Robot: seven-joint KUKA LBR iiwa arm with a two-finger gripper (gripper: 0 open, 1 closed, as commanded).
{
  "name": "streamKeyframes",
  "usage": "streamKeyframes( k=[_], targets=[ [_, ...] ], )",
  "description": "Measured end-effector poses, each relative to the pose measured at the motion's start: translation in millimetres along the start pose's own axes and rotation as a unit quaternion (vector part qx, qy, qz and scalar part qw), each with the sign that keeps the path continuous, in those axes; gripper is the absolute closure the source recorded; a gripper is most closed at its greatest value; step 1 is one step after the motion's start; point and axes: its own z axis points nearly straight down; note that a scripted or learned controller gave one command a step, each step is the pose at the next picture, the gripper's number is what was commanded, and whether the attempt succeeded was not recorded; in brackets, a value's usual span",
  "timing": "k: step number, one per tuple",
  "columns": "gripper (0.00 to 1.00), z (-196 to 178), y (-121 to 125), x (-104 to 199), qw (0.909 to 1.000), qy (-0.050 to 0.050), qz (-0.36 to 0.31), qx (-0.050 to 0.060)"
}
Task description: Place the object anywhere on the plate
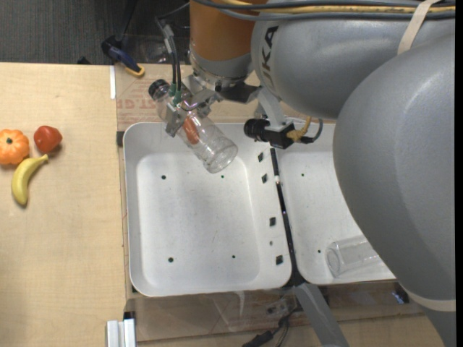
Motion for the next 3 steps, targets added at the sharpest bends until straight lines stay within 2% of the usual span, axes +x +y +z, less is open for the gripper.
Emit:
streamKeyframes(
  k=[1,2,3],
  targets=[
    [1.00,-21.0,8.2,-3.1,0.9997,-0.001,-0.026,0.000],
    [1.00,-61.2,5.0,-8.8,0.9778,0.000,-0.210,-0.001],
    [1.00,-79.7,-8.2,1.3,0.9413,0.000,-0.338,-0.001]
  ],
)
